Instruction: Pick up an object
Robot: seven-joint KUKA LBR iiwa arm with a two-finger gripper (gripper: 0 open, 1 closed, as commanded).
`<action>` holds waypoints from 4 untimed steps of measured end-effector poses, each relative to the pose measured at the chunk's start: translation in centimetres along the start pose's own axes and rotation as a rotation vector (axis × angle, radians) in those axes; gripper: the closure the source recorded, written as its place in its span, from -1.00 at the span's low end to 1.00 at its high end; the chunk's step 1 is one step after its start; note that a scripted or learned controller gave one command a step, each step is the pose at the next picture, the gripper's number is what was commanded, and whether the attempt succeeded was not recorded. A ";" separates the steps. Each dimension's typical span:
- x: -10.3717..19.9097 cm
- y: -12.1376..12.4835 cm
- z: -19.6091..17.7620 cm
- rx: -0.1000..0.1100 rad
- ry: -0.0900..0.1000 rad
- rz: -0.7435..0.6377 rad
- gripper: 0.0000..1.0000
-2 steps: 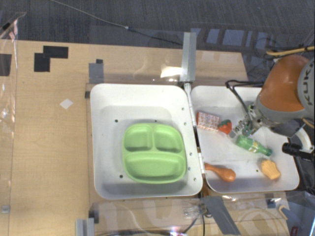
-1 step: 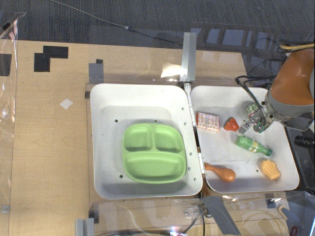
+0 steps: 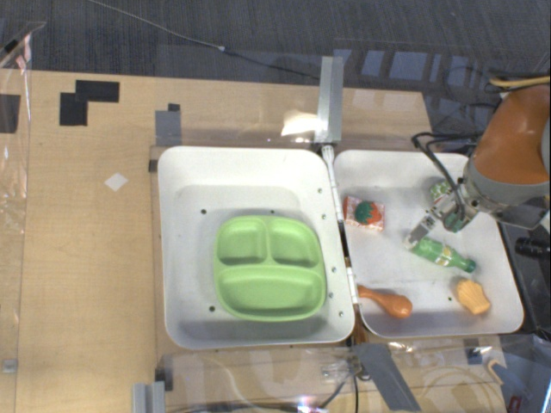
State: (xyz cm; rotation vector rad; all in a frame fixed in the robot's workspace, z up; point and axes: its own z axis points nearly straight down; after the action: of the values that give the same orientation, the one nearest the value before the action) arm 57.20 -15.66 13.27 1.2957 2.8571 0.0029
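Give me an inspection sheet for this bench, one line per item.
Surface: wooden bench bearing two white bins, left bin and right bin.
Job's things: in the right bin, green bottle, red packet, orange drumstick-shaped toy, small yellow toy.
Clutter: green divided plate in the left bin.
Grippers: gripper low over the right bin, just above the green bottle.
Cables: black cable looping by the arm; thin cable across the floor.
Surroundings: dark carpet, black tape marks.
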 end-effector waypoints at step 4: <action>-0.9 10.6 4.3 -0.006 -0.007 0.163 -1.00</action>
State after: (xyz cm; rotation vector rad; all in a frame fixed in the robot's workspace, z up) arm 65.78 -9.39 9.02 1.5198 2.7340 0.0080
